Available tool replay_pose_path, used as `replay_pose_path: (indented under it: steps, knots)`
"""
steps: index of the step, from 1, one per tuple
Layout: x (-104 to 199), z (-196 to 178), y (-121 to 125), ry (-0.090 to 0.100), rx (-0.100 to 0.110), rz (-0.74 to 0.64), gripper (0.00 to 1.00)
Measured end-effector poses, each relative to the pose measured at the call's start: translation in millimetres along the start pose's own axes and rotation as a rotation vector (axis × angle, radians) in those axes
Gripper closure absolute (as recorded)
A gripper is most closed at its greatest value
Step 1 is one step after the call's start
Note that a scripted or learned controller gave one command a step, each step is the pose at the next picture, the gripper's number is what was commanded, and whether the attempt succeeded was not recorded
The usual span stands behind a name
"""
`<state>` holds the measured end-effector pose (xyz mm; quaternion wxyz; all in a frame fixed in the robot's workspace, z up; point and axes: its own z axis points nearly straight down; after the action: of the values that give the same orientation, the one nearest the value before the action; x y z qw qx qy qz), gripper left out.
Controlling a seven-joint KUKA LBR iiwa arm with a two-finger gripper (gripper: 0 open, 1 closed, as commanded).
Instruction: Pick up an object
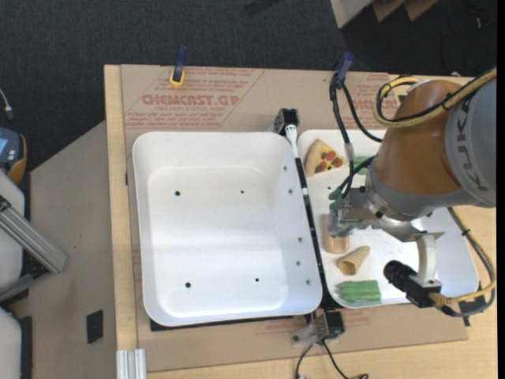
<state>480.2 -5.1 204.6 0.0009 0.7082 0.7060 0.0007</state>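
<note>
Claw [338,226] is hanging low in the right bin [461,253], near its left wall, right over a tan block [337,243]; can't tell how wide it is standing or whether it's gripping anything, the wrist is blocking that. Tan block is sitting against the left wall about midway down, and that's probably the target. Just toward the front edge from it a tan cone [354,260] is lying on its side, and a green piece [359,292] is sitting at the front-left corner. A pizza-slice toy [322,157] is resting at the back-left corner, well apart from the rest. To do this well I'd be coming straight down centred on the block, closing across its narrow faces, keeping clear of the bin wall and the cone, then lifting vertically. Left bin [150,212] is sitting alongside, touching the right one. Both are resting on a cardboard sheet [197,93] clamped at the back edge with a yellow clip [178,76]; dark carpet [95,22] is running behind.
</note>
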Motion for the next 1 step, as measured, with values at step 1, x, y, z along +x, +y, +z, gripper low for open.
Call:
replay_pose_path:
  steps: [1]
  knots:
    - [-0.1, -9.8, 0.5, 0.000, -0.001, 0.001, 1.00]
